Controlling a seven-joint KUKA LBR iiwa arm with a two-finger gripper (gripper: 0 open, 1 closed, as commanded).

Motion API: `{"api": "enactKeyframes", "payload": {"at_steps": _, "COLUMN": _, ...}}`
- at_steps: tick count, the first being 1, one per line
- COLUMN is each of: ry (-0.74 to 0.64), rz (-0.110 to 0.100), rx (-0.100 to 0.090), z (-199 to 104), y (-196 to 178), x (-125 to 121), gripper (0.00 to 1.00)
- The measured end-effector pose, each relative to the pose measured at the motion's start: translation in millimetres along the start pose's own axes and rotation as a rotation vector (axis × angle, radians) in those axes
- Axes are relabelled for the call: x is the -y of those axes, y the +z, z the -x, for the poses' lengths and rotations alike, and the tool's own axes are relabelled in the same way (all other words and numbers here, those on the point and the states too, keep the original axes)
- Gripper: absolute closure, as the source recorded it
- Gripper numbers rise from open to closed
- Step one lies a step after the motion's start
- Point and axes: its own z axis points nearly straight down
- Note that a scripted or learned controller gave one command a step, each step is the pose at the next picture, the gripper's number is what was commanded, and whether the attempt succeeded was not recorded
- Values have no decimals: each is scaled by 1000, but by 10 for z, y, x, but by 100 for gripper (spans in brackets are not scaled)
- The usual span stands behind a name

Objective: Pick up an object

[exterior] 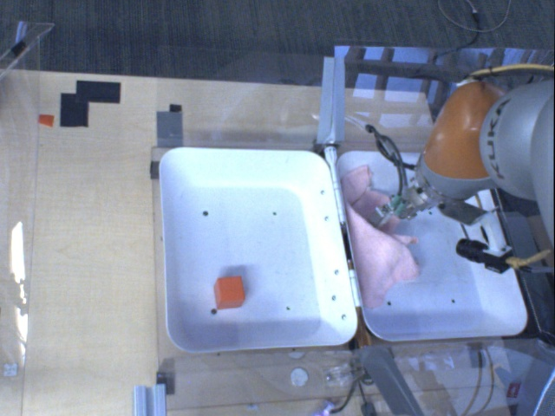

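A pink cloth point(381, 250) lies crumpled along the left side of the right bin point(460, 310), one corner raised against the bin's left wall. My gripper point(392, 210) comes in from the right and its tip rests on the upper middle of the cloth. The tip is small and partly sunk into the folds. An orange cube point(230, 292) sits in the left bin point(260, 180), near the front left, far from the gripper.
A metal divider point(342, 232) runs between the two bins. The grey and orange arm point(473, 141) hangs over the back right of the right bin. Black blocks point(87, 100) and a small orange piece point(46, 120) lie on the bench at far left.
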Motion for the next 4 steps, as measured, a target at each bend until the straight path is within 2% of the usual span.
{"api": "enactKeyframes", "payload": {"at_steps": 2, "ry": 0, "rz": 0, "rx": 0, "z": 0, "y": 0, "x": 0, "gripper": 0}}
{"api": "enactKeyframes", "payload": {"at_steps": 3, "ry": -218, "rz": 2, "rx": 2, "z": 22, "y": -1307, "x": 203, "gripper": 0}}
{"api": "enactKeyframes", "payload": {"at_steps": 4, "ry": -257, "rz": -1, "rx": -1, "z": 208, "y": -72, "x": 528, "gripper": 0}}
